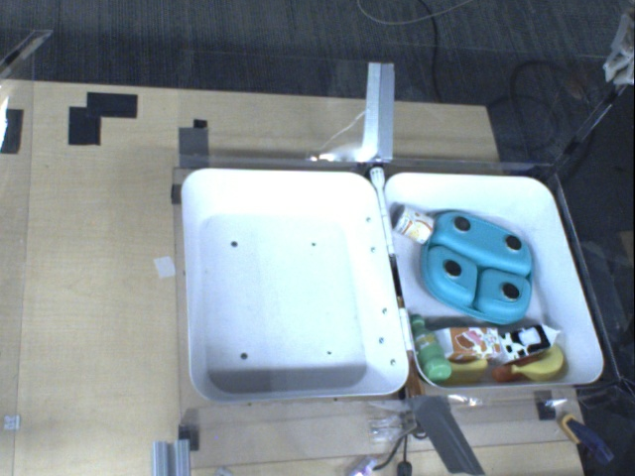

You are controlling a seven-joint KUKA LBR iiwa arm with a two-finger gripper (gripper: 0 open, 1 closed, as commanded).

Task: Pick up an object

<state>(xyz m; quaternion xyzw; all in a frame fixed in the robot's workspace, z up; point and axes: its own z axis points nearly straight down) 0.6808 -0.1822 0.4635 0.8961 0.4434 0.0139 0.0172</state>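
Gripper state cannot be told. Target the blue block (pixel 478 266) in the right bin (pixel 568 228). Descend vertically onto its edge, clear of the pouch (pixel 486 343) just beside it.

the two bins, the left bin (pixel 278 286) and the right bin (pixel 571 266), are seen as smooth white plastic with a soft sheen, and the bench (pixel 89 296) is shown as pale wood-grain board with a matt finish. the blue tray (pixel 476 266) is rendered as moulded plastic, smooth and slightly glossy, while the printed packet (pixel 486 343) beside it is given a shiny, crinkled film look. the upright post (pixel 380 112) is seen as brushed grey metal, and the floor (pixel 248 13) behind as dark, rough carpet.
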